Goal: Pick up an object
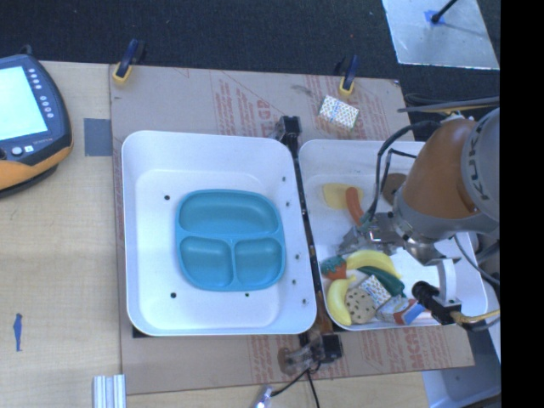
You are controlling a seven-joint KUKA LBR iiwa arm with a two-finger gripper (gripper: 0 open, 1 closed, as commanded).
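Observation:
The right bin (316, 155) holds a heap of toy food. A yellow banana (375, 263) lies in its middle, with a speckled cracker (365, 299) and another yellow piece (337, 301) in front of it. An orange carrot-like stick (354, 203) rests on a flat yellow piece (333, 195) toward the back. My gripper (358, 238) hangs low over the heap, just behind the banana and near the carrot stick. The grey wrist and orange band (436, 177) hide the bin's right half. Nothing is visibly held.
The left bin (144, 155) holds a blue divided plate (230, 237). A small patterned block (338, 111) lies on the cardboard behind the right bin. A teach pendant (25, 117) sits at far left. Clamps (126, 63) stand at the back edge.

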